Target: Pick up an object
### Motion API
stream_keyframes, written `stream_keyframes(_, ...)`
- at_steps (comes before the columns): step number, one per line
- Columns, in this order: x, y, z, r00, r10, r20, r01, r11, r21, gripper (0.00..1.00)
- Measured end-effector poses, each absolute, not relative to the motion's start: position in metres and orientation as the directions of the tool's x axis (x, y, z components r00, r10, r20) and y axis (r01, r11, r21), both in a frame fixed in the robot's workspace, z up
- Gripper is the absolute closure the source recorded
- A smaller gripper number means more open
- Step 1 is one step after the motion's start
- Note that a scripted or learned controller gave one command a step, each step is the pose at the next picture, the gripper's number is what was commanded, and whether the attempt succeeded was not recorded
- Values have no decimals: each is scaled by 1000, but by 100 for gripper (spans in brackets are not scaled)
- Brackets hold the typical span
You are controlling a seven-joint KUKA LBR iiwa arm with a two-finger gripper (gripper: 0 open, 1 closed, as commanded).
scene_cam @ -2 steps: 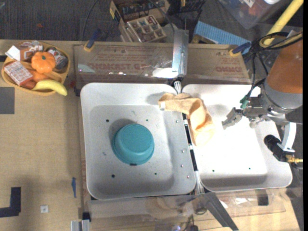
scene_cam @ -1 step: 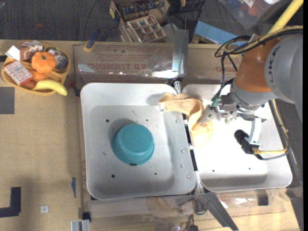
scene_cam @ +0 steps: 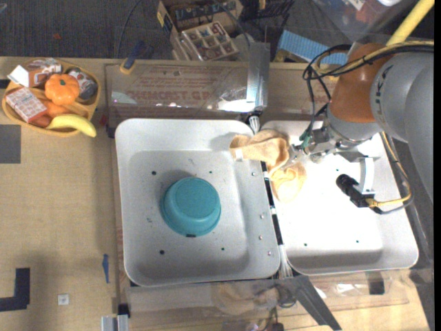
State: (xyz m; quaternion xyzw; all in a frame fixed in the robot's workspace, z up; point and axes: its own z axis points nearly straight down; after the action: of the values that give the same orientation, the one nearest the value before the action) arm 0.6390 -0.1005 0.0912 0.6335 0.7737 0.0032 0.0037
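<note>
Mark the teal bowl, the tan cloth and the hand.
teal bowl (scene_cam: 191, 206), camera view, middle of its upturned base.
tan cloth (scene_cam: 270, 154), camera view, folded middle.
hand (scene_cam: 308, 145), camera view, fingertip end.

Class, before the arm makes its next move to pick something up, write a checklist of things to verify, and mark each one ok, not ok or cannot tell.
1. Claw over a bin: ok, above the right bin.
2. Claw near a target: ok, beside the cloth.
3. Cloth lying inside one bin: not ok, it drapes across the divider.
4. Cloth between the claw's fingers: cannot tell.
5. Bowl out of the way: ok, upside down in the left bin.
</note>
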Motion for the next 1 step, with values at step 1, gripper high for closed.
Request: stream_keyframes(1, 641, -100, 100, -196, 981, 1, 980, 196, 13, 100)
